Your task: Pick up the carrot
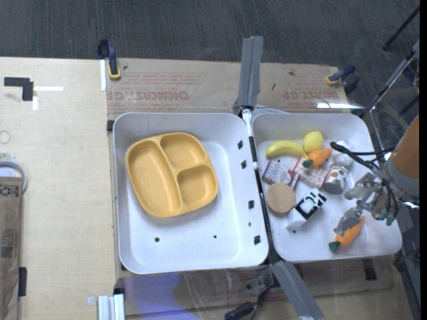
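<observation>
Two carrots lie in the right bin. One carrot, orange with a green end pointing to the front left, rests near the front right corner. The other carrot lies at the back beside a lemon. My gripper hangs over the bin's right side, just behind the front carrot. Its fingers are spread open with nothing between them. The lower fingertip is close to the carrot's thick end.
The right bin also holds a banana, small food packets, a tan round disc and a black-and-white item. A yellow divided plate sits in the left bin. Black cables run from the arm across the bin.
</observation>
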Available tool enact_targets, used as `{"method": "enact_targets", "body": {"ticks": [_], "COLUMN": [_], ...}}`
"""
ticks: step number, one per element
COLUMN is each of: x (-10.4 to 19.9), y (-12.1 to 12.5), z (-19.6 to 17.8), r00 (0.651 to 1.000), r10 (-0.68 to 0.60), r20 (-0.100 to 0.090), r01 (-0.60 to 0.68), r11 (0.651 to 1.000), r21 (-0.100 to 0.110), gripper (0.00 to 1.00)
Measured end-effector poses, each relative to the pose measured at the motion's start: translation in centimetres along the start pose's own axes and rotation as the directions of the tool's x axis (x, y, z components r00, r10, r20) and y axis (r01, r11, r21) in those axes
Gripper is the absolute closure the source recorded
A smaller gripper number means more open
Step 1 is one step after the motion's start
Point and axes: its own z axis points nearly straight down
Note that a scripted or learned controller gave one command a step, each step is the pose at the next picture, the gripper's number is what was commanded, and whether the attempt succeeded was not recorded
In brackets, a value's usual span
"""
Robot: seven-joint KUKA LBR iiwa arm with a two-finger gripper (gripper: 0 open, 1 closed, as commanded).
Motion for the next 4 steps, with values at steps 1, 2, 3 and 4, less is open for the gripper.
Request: {"method": "enact_targets", "body": {"ticks": [1, 2, 3, 4], "x": [2.5, -0.1, -5.8, -3.0], "y": [4.0, -0.1, 2.6, -1.5], "z": [2.1, 0.5, 0.8, -1.2], "r00": [0.893, 0.839, 0.751, 0.565], "r10": [-0.451, -0.545, -0.660, -0.825], "r20": [-0.001, 0.000, 0.002, 0.001], "r01": [0.451, 0.545, 0.660, 0.825], "r11": [0.893, 0.839, 0.751, 0.565], "r21": [-0.001, -0.001, -0.002, -0.002], "gripper": [0.00, 0.00, 0.00, 0.00]}}
